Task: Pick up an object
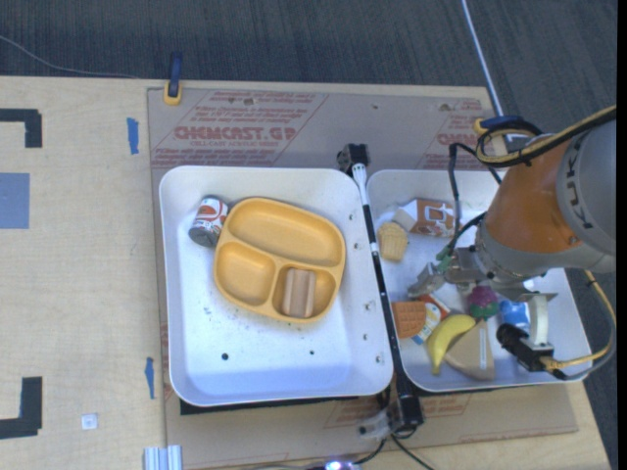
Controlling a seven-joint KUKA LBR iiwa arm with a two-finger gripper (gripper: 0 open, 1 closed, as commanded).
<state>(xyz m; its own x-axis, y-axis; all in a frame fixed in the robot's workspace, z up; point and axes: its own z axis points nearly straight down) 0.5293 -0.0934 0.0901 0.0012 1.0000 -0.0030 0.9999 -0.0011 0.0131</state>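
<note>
The grey arm with its orange band reaches in from the right over the right bin point(578, 355). Its gripper point(438, 274) hangs low among the toys near the bin's middle — whether it is spread or pinching anything cannot be told. Just near of it lie a banana point(449, 338) and an orange packet point(413, 317), with a purple-and-green piece point(482, 304) beside them. Farther back sit a pale bread-like piece point(393, 242) and a small carton point(429, 217). In the left bin point(265, 370) rests a yellow divided tray point(277, 258) holding a tan block point(299, 293) — a small can point(207, 221) touches its far-left edge.
</note>
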